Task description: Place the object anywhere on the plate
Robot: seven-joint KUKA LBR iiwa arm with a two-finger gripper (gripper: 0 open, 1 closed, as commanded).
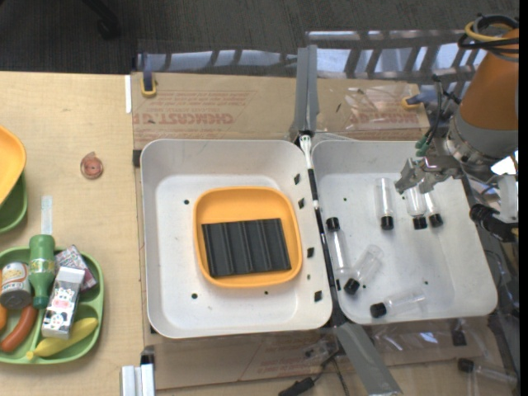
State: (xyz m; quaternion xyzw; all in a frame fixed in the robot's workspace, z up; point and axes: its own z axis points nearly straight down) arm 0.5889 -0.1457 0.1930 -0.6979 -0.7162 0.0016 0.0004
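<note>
The gripper (421,174) hovers over the right bin's (462,291) far side — finger state cannot be told — just above 2 clear black-capped tubes (426,209) lying side by side, caps toward the camera, while the orange plate (246,203) sits in the left bin (165,246).

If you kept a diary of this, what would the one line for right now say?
arm: over right bin | tool: above clear tubes | plate: in left bin, holds dark ridged slab | placement: not yet done

The cardboard sheet (216,110) behind the bins bears upside-down red lettering, seemingly "CHEMCAST".
</note>
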